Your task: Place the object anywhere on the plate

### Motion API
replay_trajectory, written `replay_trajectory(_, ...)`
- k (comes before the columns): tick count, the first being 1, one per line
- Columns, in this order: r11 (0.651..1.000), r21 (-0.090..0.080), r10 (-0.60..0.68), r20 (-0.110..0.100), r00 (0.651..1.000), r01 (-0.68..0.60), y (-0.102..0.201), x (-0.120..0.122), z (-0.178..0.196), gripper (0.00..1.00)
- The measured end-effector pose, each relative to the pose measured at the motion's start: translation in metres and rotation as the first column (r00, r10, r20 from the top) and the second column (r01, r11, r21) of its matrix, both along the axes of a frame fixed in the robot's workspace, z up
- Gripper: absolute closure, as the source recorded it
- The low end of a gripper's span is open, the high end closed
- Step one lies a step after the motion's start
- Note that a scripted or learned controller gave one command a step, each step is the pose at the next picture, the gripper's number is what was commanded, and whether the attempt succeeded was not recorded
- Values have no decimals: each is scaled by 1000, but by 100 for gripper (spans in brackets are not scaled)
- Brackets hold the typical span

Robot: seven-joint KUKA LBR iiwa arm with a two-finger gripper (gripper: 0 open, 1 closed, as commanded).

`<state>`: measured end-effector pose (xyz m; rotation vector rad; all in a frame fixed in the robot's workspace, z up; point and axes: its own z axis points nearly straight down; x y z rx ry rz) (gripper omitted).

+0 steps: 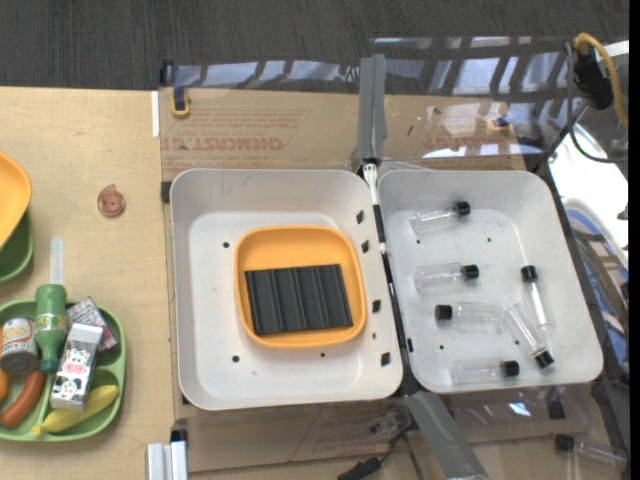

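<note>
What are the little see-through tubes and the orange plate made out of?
The tubes look like clear plastic or glass, see-through and glinting, with black caps. The orange plate looks like smooth molded plastic: even color, rounded rim. The dark ribbed pad on it looks matte, maybe rubber.

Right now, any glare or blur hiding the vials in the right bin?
Camera view: sharp focus, even light, soft shadows. The clear vials nearly vanish against the right bin; their black caps stand out. Reflections streak the clear panel behind. The orange plate reads cleanly.
</note>
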<state>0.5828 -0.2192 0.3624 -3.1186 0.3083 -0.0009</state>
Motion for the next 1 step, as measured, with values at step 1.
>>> replay_trajectory(1, 1000, 0, -2, -1, 1000, 2, -1, -29, 1, 0)
